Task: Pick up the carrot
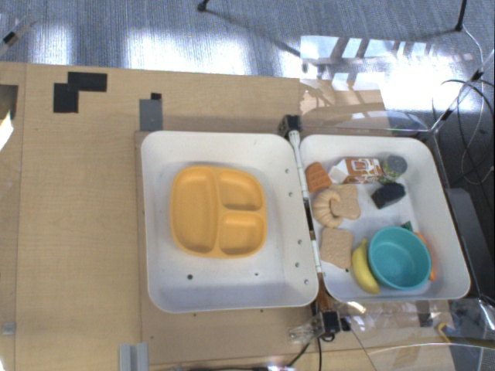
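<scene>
Bench (pixel 77 246) of pale wood on the left, with black squares near its far left corner.

Left bin (pixel 155 207): one yellow divided plate (pixel 218 211) lies flat in the middle, three compartments facing up.

Right bin (pixel 455 222), crowded. Along its left wall, from far to near: a brown ridged biscuit (pixel 317 176), a curled pale pastry (pixel 327 207) touching a bread slice (pixel 350 202), then a second, square bread slice (pixel 336 247). Further in, at the far wall, there is a small printed packet (pixel 362 168), a grey round disc (pixel 396 164) and a black block (pixel 387 194) just below it.

Near corner: a banana (pixel 363 267) curves against the left side of a teal bowl (pixel 398 257), which sits upright with its mouth up.

Carrot (pixel 431 260): only a thin orange strip shows, along the right rim of the teal bowl, between the bowl and the bin's right wall. The long axis appears to run roughly far to near, following the bowl's edge. Which end is the tip cannot be told, as most of it is hidden by the bowl.

In the way: the bowl covers or presses against the carrot on its left, the bin wall is close on its right, and the banana is on the bowl's other side.

Gripper state: cannot tell.
</scene>
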{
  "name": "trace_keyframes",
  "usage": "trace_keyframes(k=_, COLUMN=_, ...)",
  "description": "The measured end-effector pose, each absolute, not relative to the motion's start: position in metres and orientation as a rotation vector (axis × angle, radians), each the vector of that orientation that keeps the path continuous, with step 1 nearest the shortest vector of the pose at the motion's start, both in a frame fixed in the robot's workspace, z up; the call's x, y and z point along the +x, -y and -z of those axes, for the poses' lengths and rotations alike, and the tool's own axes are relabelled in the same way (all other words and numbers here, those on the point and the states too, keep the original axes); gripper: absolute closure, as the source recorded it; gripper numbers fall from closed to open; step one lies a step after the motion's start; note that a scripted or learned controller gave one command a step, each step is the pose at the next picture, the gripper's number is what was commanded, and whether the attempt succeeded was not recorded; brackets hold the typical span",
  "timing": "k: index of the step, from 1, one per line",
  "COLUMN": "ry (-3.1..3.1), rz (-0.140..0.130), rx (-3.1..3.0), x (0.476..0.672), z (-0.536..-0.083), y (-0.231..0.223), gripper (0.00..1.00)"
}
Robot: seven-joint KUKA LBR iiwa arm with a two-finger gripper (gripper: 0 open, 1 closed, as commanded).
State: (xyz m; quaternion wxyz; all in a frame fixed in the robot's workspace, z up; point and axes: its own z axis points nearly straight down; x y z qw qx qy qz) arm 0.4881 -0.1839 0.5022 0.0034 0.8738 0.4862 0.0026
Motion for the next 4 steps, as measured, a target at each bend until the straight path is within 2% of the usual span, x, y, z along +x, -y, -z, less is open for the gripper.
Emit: trace_keyframes(k=4, ry=-1.524, rz=-0.008, rx=2.739, x=0.4881, z=-0.5022, y=0.1839, gripper=0.0)
